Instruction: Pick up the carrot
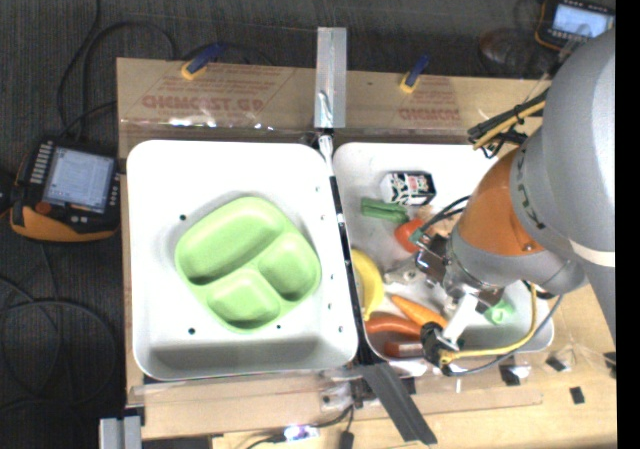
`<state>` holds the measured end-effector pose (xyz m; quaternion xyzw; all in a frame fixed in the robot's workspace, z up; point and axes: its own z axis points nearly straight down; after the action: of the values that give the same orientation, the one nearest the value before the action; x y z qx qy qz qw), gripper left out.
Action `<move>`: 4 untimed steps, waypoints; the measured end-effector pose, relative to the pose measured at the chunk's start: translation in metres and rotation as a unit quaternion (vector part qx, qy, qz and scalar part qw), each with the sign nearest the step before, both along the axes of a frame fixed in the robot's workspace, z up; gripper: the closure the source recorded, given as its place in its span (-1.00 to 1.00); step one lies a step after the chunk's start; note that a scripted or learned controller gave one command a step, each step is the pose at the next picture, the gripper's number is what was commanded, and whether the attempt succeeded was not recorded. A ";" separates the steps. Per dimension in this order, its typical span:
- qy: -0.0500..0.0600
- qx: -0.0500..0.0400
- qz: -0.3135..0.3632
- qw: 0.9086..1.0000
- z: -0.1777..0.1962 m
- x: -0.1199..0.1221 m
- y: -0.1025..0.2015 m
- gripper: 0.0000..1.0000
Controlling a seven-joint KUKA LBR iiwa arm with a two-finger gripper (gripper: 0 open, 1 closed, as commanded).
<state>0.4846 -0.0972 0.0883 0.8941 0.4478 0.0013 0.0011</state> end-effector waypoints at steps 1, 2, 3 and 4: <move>0.000 -0.001 0.001 1.000 0.009 0.000 0.000 1.00; -0.003 0.004 -0.268 0.963 0.004 0.003 -0.002 1.00; -0.001 0.003 0.099 0.995 0.002 0.001 -0.032 1.00; -0.004 0.000 0.099 0.995 0.001 0.003 -0.033 -1.00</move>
<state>0.4876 -0.1297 0.0892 0.8453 0.5343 0.0046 0.0023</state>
